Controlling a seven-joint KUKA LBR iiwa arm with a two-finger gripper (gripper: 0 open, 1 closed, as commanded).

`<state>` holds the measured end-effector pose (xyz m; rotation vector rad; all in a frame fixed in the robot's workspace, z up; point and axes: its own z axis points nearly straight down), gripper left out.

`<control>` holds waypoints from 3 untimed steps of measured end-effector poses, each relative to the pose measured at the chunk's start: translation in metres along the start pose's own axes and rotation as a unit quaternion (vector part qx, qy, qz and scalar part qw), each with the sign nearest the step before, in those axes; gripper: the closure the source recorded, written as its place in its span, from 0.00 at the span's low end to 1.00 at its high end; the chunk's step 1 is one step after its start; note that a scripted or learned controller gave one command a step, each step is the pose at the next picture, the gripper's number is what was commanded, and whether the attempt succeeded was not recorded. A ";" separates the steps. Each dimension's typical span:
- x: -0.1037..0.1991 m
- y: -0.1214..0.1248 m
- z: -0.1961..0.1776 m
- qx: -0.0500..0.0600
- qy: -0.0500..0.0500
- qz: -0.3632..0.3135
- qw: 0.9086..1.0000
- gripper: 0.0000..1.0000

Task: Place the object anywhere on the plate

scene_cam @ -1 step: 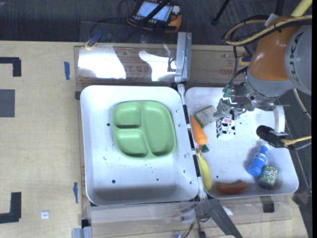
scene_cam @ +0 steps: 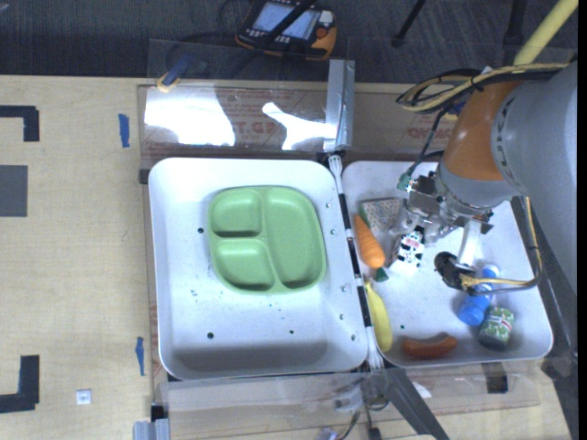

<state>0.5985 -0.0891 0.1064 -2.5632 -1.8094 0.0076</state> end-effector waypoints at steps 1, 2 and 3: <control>0.049 -0.038 -0.075 -0.001 0.000 -0.077 0.997 1.00; 0.122 -0.051 -0.076 -0.003 0.000 -0.145 0.989 1.00; 0.184 -0.020 -0.075 -0.002 -0.001 -0.246 0.969 1.00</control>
